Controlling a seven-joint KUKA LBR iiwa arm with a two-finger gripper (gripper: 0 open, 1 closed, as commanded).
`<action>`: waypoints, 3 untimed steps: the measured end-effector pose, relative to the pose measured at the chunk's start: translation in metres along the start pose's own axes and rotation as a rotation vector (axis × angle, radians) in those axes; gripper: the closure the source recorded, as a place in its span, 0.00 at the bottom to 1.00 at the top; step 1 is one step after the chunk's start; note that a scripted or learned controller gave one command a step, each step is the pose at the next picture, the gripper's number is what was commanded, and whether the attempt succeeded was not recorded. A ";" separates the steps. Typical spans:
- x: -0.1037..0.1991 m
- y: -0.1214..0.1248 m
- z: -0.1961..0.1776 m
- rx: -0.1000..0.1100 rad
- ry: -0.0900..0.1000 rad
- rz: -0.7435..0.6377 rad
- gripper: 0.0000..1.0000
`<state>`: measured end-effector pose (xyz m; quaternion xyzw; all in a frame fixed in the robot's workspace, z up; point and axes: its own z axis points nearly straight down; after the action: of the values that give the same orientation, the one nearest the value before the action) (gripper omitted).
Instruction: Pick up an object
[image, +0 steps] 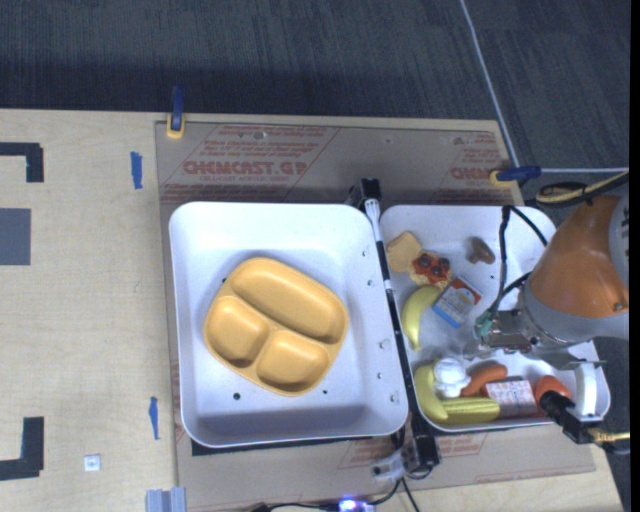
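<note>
Camera view: arm (585, 270) enters from 3 o'clock and hangs over the right bin (520, 215); gripper (497, 332) sits low among the clutter, whether gripping or not cannot be told, as wrist and cables mask it. Candidate objects: banana (412, 315) at its 9 o'clock, orange piece (487, 375) at 6 o'clock, yellow tray (275, 325) alone in the left bin (200, 250). Step: probably descent onto a pick; next calls for a confirmed grip, then lift.

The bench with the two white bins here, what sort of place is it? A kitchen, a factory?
Probably a robotics lab test bench, not a kitchen. A robot arm reaches over the right bin, which holds toy food like a banana. The left bin holds a yellow divided tray.
</note>
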<state>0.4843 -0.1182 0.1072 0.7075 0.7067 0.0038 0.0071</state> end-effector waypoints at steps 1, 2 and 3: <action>0.000 0.000 0.000 0.000 0.000 0.000 0.00; 0.023 -0.003 0.021 0.008 0.001 0.000 0.00; 0.023 -0.001 0.010 0.002 0.000 0.000 1.00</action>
<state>0.4834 -0.0955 0.0972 0.7076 0.7066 0.0032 0.0064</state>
